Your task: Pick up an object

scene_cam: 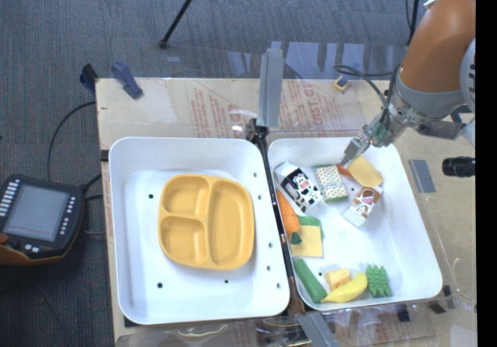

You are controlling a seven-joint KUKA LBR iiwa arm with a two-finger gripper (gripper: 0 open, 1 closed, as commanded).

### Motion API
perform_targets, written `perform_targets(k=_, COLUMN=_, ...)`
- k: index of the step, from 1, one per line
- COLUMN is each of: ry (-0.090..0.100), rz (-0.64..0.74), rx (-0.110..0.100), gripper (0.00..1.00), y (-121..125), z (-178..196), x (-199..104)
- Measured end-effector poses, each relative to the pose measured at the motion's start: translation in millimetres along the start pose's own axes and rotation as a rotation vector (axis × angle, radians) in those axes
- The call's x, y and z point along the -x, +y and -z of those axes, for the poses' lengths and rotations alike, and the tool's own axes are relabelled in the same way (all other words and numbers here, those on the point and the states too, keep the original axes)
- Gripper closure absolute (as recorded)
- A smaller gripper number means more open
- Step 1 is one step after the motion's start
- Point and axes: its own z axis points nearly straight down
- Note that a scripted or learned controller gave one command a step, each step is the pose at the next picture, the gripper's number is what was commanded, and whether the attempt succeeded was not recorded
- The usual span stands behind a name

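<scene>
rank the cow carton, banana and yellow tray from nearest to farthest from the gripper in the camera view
1. cow carton, right bin, just left of and below the gripper
2. banana, right bin's near edge
3. yellow tray, left bin

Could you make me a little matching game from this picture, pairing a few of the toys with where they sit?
Things:
1. yellow plastic divided plate
2. yellow toy banana
3. black-and-white cow-print carton
4. green ridged toy

Places:
A. right bin, near its left wall
B. left bin
C. right bin, near-right corner
D. right bin, near edge, left of the green toy

Pairs: 1-B, 2-D, 3-A, 4-C
</scene>
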Motion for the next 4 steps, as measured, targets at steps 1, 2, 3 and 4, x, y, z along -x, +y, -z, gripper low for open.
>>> perform_targets(k=1, ry=-0.007, rz=-0.010, rx=0.008, gripper=1.00, y=-24, z=62, x=-26)
perform_targets(k=2, ry=-0.004, rz=0.019, rx=0.004, gripper=1.00, y=-83, z=50, x=60)
perform_targets(k=3, ry=-0.004, rz=-0.176, rx=0.006, gripper=1.00, y=-57, z=52, x=74)
perform_targets(k=4, ry=-0.005, rz=-0.175, rx=0.006, gripper=0.00, y=-57, z=52, x=74)
